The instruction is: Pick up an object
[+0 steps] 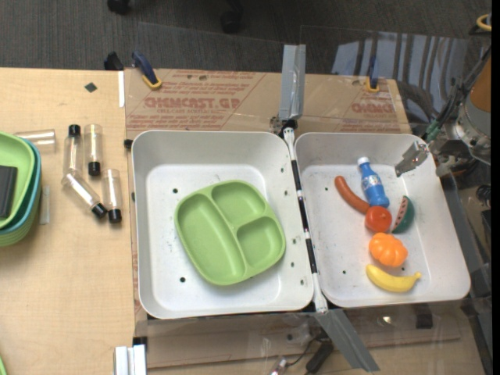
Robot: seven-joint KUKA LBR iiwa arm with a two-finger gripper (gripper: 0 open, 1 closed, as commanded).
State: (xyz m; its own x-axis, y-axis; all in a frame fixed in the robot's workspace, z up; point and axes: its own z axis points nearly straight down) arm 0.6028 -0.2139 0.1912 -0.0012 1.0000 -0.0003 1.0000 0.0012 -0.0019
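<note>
The right bin (pixel 344 276) holds toy food: a brown sausage (pixel 351 194), a blue bottle with a white cap (pixel 372 182), a red tomato (pixel 379 219), a watermelon slice (pixel 403 215), an orange pumpkin-like piece (pixel 388 250) and a yellow banana (pixel 392 279). In the left bin (pixel 156 209) lies a green divided plate (pixel 230 231). My gripper (pixel 412 159) hangs at the right bin's far right corner, above and to the right of the bottle, touching none of the toys. Nothing shows between its fingers.
A metal divider post (pixel 293 84) stands behind the seam between the bins. Several clear vials with black caps (pixel 92 180) lie on the wooden bench at left, beside stacked green trays (pixel 16 190). Cables and arm hardware (pixel 469 123) crowd the right edge.
</note>
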